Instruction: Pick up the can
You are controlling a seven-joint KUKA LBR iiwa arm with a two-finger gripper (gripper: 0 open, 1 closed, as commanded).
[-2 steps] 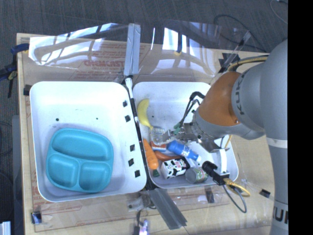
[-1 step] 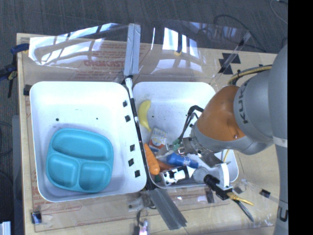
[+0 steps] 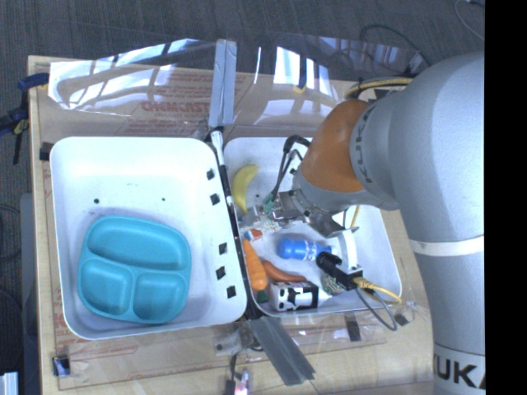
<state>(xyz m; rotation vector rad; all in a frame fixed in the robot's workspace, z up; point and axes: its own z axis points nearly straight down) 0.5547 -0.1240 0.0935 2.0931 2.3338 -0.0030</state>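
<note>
The can (image 3: 296,296), dark with white and orange markings, lies on its side near the front wall of the right bin (image 3: 380,245). The arm reaches into this bin from the right, its orange band (image 3: 333,151) over the bin's middle. My gripper (image 3: 273,210) is low in the bin, just right of the banana (image 3: 241,186) and well behind the can. The wrist hides most of it. Nothing shows in its grip.
An orange carrot (image 3: 255,266) lies along the right bin's left wall, beside the can. A blue bottle (image 3: 295,248) rests between gripper and can. A yellow cable (image 3: 375,289) trails at the front right. The left bin (image 3: 74,163) holds a teal divided tray (image 3: 134,267).
</note>
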